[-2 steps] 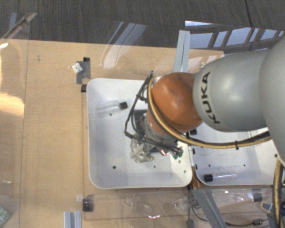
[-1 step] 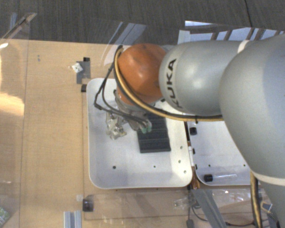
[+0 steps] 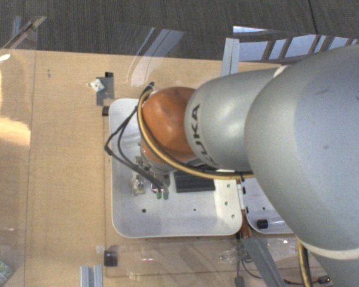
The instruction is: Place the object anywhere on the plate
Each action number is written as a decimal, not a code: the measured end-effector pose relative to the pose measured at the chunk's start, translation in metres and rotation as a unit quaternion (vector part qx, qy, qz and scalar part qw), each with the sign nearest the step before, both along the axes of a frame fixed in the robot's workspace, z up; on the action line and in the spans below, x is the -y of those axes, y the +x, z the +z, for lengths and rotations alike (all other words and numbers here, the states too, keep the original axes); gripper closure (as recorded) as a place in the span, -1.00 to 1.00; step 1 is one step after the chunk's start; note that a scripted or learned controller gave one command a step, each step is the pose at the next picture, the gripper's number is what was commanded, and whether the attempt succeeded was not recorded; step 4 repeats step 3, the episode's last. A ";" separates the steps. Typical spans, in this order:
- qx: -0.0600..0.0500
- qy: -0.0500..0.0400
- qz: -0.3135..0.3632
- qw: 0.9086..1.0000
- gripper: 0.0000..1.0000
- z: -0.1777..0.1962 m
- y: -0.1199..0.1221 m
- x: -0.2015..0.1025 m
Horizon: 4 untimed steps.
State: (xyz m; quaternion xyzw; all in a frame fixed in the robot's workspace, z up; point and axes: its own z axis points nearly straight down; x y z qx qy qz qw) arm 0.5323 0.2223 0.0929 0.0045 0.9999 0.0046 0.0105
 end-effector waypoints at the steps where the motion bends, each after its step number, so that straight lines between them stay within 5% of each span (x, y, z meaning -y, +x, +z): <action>1: -0.004 -0.005 0.174 0.985 1.00 0.131 -0.043 0.053; 2: -0.007 -0.004 0.091 0.996 1.00 0.041 0.012 -0.012; 3: -0.004 -0.006 0.269 0.963 1.00 0.060 -0.014 0.040; 4: -0.004 -0.006 0.269 0.963 1.00 0.060 -0.014 0.040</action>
